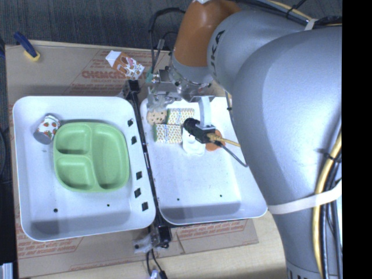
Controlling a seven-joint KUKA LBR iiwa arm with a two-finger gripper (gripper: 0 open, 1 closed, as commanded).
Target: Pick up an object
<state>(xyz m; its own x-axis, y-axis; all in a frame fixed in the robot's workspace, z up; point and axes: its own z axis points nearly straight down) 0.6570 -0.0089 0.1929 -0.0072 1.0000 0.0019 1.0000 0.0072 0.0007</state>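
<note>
claw (158,102) is being held over blocks (168,133) in right bin (200,199), seemingly for a grasp; its opening cannot be told.

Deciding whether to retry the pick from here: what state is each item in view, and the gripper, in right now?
Green divided plate: flat, right way up, compartments empty, in left bin.
Small patterned cup: tipped on its side, left bin's far corner.
Patterned blocks: lying flat, side by side, right bin's far end.
Gripper: low over the patterned blocks; nothing seen held.
Crumpled packet: outside the bins, on the cardboard.
</note>
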